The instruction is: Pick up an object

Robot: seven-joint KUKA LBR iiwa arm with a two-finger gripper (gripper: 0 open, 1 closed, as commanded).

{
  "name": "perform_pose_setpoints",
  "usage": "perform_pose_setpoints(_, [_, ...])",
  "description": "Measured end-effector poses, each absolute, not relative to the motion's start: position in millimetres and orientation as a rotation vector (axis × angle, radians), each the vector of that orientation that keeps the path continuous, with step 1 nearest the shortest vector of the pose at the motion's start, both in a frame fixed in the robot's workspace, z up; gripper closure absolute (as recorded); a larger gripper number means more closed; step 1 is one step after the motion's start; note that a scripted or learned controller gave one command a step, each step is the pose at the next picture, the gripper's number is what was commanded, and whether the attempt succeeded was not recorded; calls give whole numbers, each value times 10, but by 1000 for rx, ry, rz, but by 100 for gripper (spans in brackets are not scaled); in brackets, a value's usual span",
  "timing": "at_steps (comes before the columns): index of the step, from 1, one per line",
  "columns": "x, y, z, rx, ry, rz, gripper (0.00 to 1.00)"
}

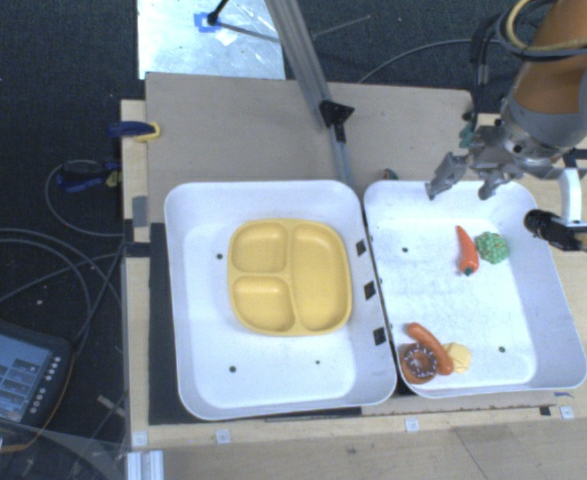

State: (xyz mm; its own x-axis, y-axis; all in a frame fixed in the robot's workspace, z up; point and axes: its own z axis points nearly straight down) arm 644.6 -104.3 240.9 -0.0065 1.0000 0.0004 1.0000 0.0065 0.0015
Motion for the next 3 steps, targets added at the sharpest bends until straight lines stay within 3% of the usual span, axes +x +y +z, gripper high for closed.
perform_pose_setpoints(1, [6446,-1043,2410,2214,2228,2,0])
perform_pose_setpoints(3, [6361,-1098,1339,2223,2224,-5,0])
